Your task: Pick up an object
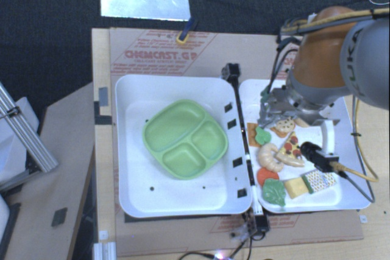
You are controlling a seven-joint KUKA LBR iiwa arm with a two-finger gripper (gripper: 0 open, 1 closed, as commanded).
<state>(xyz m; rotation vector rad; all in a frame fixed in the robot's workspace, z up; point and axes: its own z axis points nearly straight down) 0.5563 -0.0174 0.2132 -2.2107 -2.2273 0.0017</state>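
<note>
The small toy foods sit in a heap in the right white plastic bin [341, 201]. They crowd its left half, near the wall shared with the other bin. A round tan cracker with dark dots [283, 126] lies at the 12 o'clock end of the heap. At 6 o'clock from it lie a slice of toy pizza with red spots [292, 151] and a pale curled toy shrimp [269, 156]. A small green leafy piece [262, 136] lies at 9 o'clock from the cracker. Lower down are a red round tomato piece [266, 175], a green bumpy broccoli piece [274, 193], a yellow cheese block [297, 187] and a little patterned box [319, 180].

The end effector [275, 112] hangs just above the cracker, at the 12 o'clock end of the heap. I think it is there because the cracker is the closest thing to grab. I cannot tell whether it is open or closed, because the big grey and orange arm [332, 64] hides it. No toy shows in its grip.

The left white plastic bin [131, 192] holds a light green plastic plate with three sections [185, 139], likely the spot for picked things. Both bins rest on the worktop [67, 131].
</note>
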